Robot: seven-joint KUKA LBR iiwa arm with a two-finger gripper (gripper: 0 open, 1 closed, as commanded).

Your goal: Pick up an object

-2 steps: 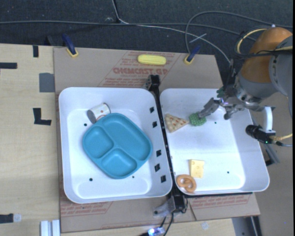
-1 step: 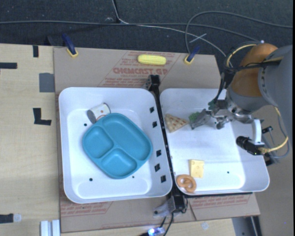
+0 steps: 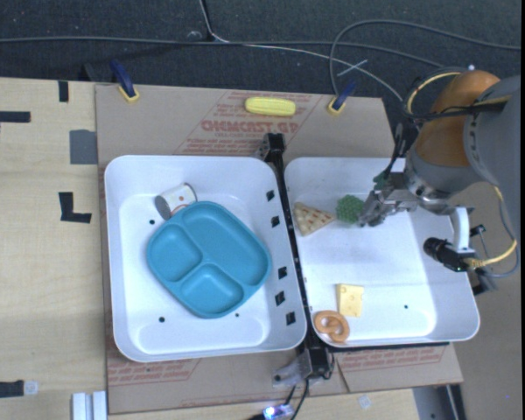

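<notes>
The big grey arm (image 3: pixel 472 138) reaches into the right bin (image 3: pixel 437 322). Its jaws sit at the bin's far edge, right beside a little green broccoli toy (image 3: pixel 349 206); I cannot tell if they are apart or squeezed. The toy looks light, bumpy and firm, so pinch its middle.

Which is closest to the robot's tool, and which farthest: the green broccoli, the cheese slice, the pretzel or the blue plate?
Counting from the tool:
1. Broccoli, right beside it in the right bin.
2. Cheese slice, lower in the same bin.
3. Pretzel, that bin's bottom left corner.
4. Blue plate, over in the left bin.
</notes>
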